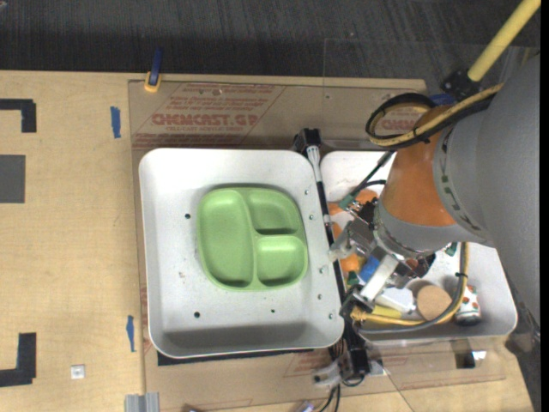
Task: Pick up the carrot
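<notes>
Reaching down into the right bin (502, 312), the arm (463, 178) hides its gripper (364, 260), whose state cannot be told. The carrot (362, 201) seems to lie near that bin's left wall, not yet lifted, so the pickup remains undone.

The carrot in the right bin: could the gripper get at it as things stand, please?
Probably yes: the gripper hangs low in the right bin, with orange pieces, possibly the carrot, just beside it, though the arm hides much.

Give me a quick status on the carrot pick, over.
Gripper down in the right bin, fingers hidden among clutter. Carrot not clearly identifiable; orange bits by the wrist. Green divided plate sits in the left bin.
</notes>
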Controlling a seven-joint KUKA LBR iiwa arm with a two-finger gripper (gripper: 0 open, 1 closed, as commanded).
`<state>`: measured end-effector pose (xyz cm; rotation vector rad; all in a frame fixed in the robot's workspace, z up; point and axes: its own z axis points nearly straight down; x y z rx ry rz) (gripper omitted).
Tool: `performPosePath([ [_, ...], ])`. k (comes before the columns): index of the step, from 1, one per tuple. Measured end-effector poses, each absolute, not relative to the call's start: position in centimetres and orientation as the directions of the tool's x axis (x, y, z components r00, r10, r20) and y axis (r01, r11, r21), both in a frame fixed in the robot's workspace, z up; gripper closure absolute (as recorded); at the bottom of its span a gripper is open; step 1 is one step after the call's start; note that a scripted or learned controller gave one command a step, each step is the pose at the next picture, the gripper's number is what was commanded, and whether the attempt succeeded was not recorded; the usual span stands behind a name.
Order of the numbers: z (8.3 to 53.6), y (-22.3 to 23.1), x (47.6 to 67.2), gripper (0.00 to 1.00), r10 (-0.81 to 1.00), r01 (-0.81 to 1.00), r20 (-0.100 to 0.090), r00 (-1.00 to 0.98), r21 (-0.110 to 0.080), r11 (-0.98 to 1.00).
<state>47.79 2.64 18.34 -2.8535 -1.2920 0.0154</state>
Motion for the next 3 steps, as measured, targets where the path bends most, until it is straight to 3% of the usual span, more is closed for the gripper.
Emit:
performPosePath([
  [3,18.34,2.64,47.79,0.0,0.751,0.751,-0.005,0.66,-0.012,-0.66],
])
